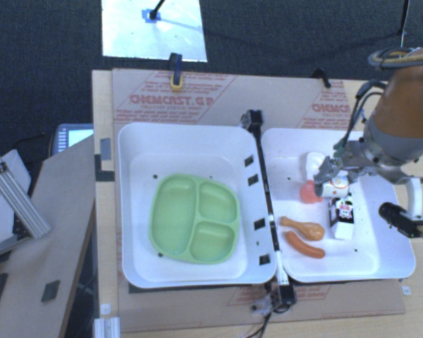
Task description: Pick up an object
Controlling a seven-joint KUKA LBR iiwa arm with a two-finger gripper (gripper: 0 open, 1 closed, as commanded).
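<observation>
Gripper (330, 173): low over right bin (391, 263), finger state impossible to tell; nothing seen clamped.
Pink piece (309, 192): just left of and below gripper tip, lying in bin.
White carton (342, 218): just below tip.
Two sausage-shaped pieces (304, 235): farther below.
Green divided plate (194, 218): well left, other bin.
Status: pick not yet done; grasp and lift remaining.

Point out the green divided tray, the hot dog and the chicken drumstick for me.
green divided tray (194, 219): camera view, on the central ridge between its compartments.
hot dog (304, 245): camera view, on the middle of the sausage.
chicken drumstick (304, 227): camera view, on its thicker end.
</observation>
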